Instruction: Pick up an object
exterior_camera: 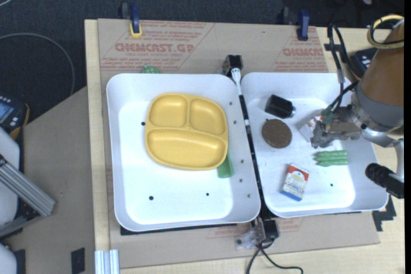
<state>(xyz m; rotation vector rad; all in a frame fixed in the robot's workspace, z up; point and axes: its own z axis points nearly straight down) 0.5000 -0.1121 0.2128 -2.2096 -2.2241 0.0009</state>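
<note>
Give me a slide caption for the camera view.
Gripper low in the right bin near a brown disc; yellow tray in the left bin.

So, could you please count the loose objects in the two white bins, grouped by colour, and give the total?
Yellow: 1, the divided plate in the left bin.
Green: 2, a piece beside the plate, and a ridged piece in the right bin.
Black: 1, a small block.
Brown: 1, a round disc.
Red and white: 1, a small box.
Total: 6
</note>
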